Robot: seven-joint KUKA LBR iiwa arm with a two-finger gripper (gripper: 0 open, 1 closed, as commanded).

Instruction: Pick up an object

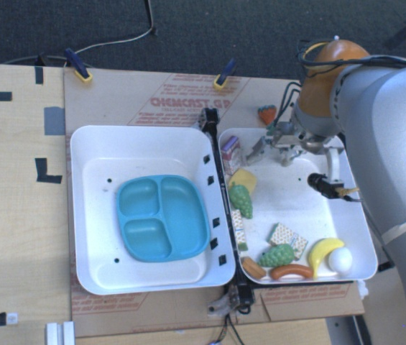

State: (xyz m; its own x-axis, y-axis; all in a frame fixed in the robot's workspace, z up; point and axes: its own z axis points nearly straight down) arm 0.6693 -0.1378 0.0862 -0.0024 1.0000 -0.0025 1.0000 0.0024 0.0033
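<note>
Right bin (300,196): banana (323,253) curved, long axis diagonal.

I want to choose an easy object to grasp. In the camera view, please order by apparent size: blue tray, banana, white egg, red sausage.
1. blue tray, by far the largest
2. banana
3. red sausage, close to the banana, so this order is unsure
4. white egg

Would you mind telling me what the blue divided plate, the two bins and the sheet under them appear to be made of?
The blue divided plate looks like moulded plastic: one even colour, rounded compartments, soft sheen. The left bin and right bin seem to be thin white plastic, smooth with rounded rims. The sheet underneath is probably cardboard, given its matte brown face with red printing.
</note>
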